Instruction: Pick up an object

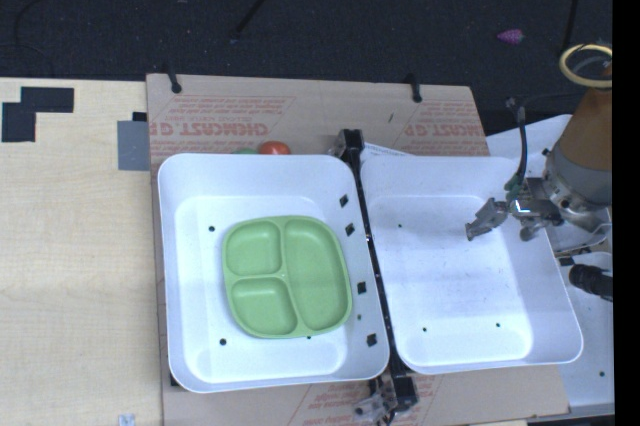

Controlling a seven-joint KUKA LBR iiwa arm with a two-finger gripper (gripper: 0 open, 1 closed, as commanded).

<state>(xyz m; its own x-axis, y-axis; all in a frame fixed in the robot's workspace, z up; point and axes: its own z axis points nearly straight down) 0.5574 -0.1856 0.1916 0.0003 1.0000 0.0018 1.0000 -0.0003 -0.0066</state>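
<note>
Pickup not yet made, plate lies in the left bin

We see the green plate point(287, 276), split into three sections, lying flat on the floor of the left bin point(190, 214), well apart from the arm. The gripper point(500, 219) reaches in from the right and hangs over the upper right part of the right bin point(560, 334). Nothing shows between its fingers point(482, 220), and we cannot tell whether they are spread or closed. We judge the grasp as undone: the arm must cross the divider to the plate, descend, grip its rim and lift.
</note>
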